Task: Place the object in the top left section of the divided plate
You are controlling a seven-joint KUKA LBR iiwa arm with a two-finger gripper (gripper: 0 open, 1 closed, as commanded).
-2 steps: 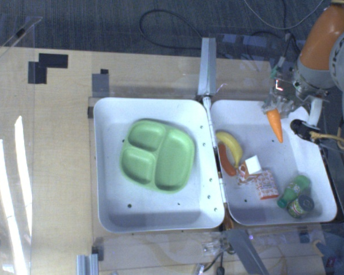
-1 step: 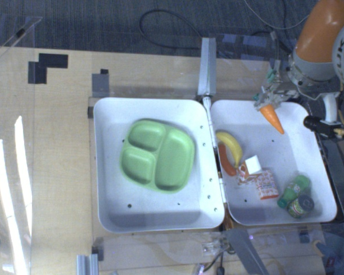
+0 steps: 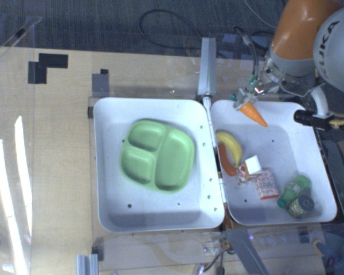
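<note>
A green divided plate lies in the left bin, with its top left section bare. An orange carrot hangs slanted over the back of the right bin, its thick end up against my gripper. The gripper is shut on that thick end and the pointed tip aims down and to the right. The arm's orange band and grey wrist sit above and right of it.
The right bin holds a banana, a red sausage, a white cube, a snack packet and a green can in the front right corner. A metal divider stands between the bins at the back.
</note>
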